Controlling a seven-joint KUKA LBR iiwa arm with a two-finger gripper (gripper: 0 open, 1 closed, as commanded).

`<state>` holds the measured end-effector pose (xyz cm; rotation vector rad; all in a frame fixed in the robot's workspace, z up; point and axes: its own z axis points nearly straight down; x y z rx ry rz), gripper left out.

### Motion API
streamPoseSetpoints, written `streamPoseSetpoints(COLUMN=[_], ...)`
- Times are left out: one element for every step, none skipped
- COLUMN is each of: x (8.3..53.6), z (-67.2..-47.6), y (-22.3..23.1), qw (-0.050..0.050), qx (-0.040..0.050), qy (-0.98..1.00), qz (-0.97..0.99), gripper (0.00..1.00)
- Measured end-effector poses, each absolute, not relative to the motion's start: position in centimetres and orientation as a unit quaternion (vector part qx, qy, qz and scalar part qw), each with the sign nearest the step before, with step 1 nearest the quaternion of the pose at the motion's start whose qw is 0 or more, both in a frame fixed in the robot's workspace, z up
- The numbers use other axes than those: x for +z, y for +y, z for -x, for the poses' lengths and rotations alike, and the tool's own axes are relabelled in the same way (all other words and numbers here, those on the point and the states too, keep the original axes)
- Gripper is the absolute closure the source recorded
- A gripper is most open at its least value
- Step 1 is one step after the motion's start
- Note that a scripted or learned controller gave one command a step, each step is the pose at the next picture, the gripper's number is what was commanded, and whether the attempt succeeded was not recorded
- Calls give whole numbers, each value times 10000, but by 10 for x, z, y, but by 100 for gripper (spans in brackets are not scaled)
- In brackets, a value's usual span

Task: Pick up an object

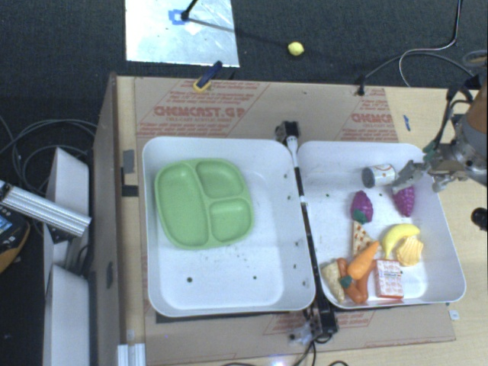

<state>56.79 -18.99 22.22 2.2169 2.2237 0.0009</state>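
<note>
Toys crowd the right bin [450, 277], while the left bin [164, 292] carries a green divided plate [203, 202] lying flat toward its far left side. The arm [474, 120] comes in from the right edge, and its gripper [424, 170] hangs over the upper right part of the right bin. How wide the claw stands I cannot tell, as it is too small and blurred to read; nothing can be made out in its grasp.

Just left of the gripper lies a small grey and white can [378, 175] on its side. Below the gripper sits a purple bunch of grapes [405, 200], close under it, and a second purple bunch [361, 205] lies a little further left. Toward the near end of the bin a pizza slice [360, 237] lies beside a banana [397, 235], with a yellow crinkled chip [410, 251] touching the banana's lower side. An orange carrot [361, 263] slants across the pile, next to a red and white carton [389, 279] and a pale bread piece [332, 274] against the near left corner.

Both bins rest on a brown cardboard sheet [229, 105]. Beyond it, on the dark floor, sits a small yellow ball [296, 49] and a shiny metal sheet [181, 21].
</note>
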Motion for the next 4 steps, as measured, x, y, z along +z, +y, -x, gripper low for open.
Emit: streamPoseSetpoints(x=[92,90,86,90], z=[-539,-581,-651,-634], y=[-158,-147,-160,-146], qw=[34,50,-195,57], qx=[22,29,-89,16], qy=[7077,7085,7043,7069], qz=[-7065,-7057,-7095,-7073], gripper=[0,0,0,0])
